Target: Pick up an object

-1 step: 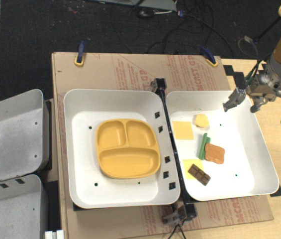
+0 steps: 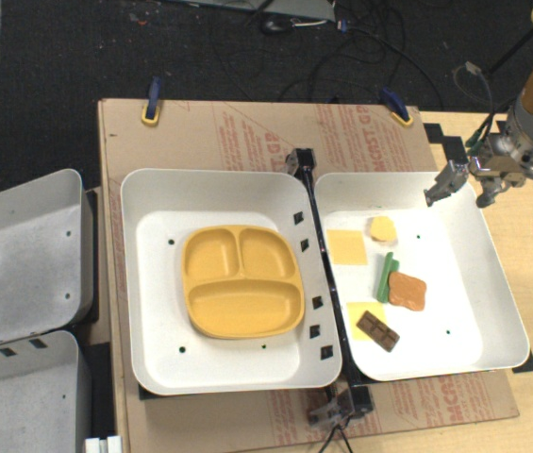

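Observation:
In the right bin (image 2: 492,281) lie several small food-like pieces: a pale yellow square slice (image 2: 347,247), a small yellow lump (image 2: 382,229), a green stick (image 2: 385,277), an orange-brown chunk (image 2: 408,291) and a dark brown bar (image 2: 377,330) resting on another yellow slice (image 2: 358,313). My gripper (image 2: 467,184) hangs above the bin's far right corner, well apart from all of them. Its two fingers are spread, with nothing between them.
The left bin (image 2: 153,253) holds a yellow divided plate (image 2: 243,281). A black divider strip (image 2: 315,253) runs between the bins. Two clamps (image 2: 153,102) (image 2: 396,108) pin the cardboard base at the back. Grey metal trays (image 2: 21,253) lie at the far left.

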`<state>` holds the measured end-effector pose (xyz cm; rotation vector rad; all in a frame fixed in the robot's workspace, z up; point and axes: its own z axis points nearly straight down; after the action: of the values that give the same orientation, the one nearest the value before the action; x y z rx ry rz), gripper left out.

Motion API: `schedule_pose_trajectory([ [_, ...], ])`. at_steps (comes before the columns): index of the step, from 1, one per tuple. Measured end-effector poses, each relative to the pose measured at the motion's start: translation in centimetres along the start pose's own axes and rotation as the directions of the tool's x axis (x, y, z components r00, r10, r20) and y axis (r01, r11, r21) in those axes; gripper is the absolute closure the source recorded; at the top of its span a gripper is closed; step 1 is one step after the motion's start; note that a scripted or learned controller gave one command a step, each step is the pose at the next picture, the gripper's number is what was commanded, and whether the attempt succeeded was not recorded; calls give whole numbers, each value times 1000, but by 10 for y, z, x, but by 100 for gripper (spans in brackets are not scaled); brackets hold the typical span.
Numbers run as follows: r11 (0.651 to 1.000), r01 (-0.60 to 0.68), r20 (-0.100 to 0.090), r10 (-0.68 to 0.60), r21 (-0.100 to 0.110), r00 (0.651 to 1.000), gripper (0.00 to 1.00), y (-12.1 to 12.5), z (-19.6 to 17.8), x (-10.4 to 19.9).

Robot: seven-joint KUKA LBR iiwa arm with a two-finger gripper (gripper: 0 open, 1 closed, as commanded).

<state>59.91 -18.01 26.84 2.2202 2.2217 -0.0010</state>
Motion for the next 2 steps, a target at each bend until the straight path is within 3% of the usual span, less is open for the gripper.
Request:
schedule_pose_trajectory([
  [2,1000,-1,-2,1,5,1000,0,-2,107,2],
])
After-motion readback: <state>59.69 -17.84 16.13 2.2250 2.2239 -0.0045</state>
